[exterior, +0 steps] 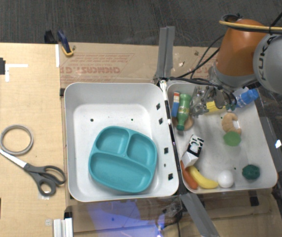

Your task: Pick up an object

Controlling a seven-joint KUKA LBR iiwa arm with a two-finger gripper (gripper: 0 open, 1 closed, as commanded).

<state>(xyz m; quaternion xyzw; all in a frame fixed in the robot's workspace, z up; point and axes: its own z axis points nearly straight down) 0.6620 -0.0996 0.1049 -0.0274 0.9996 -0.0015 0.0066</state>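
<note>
Table carried two bins: left bin held one teal plate. Right bin held the candidates, about ten. The hand hung over its far end beside one green bottle (grip state could not be told). Advisable: descend straight, centred on the bottle. Also one banana, one white ball.

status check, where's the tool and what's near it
Tool low over right bin's far end, grip state unclear. Green bottle just left of it, nothing seen held. Banana and white ball at near end.
</note>
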